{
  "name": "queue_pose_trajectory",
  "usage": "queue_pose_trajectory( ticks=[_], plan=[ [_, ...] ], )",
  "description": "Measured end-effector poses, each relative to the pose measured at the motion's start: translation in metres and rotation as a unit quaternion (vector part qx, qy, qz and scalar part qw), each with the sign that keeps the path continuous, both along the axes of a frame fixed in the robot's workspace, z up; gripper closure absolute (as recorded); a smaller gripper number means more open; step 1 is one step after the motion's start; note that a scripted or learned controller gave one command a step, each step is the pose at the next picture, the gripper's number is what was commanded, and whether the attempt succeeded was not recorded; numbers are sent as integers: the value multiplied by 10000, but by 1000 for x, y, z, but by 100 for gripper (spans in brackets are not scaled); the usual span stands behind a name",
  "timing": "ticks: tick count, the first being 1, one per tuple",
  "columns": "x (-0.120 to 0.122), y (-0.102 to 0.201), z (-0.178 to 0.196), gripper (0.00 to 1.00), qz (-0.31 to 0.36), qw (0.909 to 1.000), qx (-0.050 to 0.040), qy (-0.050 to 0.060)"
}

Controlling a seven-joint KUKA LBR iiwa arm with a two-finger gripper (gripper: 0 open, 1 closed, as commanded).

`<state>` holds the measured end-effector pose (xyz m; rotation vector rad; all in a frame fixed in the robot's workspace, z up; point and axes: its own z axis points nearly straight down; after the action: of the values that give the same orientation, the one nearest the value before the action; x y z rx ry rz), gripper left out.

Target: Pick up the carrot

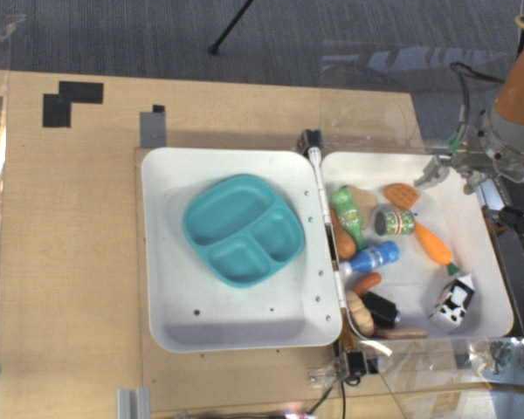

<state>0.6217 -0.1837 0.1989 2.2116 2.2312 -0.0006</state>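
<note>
The carrot point(434, 244) is orange with a small green tip. It lies slanted on the floor of the right bin point(485, 234), right of centre, touching nothing. My gripper point(450, 175) hangs over the bin's far right corner, up and slightly right of the carrot and well apart from it. Its two fingers stand open with nothing between them. The grey arm with its orange band point(517, 103) comes in from the right edge.
Left of the carrot lie a green-labelled can point(394, 223), a green bottle point(347, 212), a blue bottle point(373, 258) and an orange-brown piece point(401, 195). A cow-patterned carton point(455, 300) stands below it. A teal divided plate point(243, 230) sits in the left bin point(170, 304).
</note>
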Motion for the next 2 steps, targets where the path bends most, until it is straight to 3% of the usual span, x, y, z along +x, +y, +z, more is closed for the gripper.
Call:
queue_pose_trajectory(
  ticks=[1, 2],
  plan=[
    [-14, -12, -87, 0, 890, 9960, -14, -41],
    [-50, -10, -112, 0, 594, 9982, -4, -42]
  ],
)
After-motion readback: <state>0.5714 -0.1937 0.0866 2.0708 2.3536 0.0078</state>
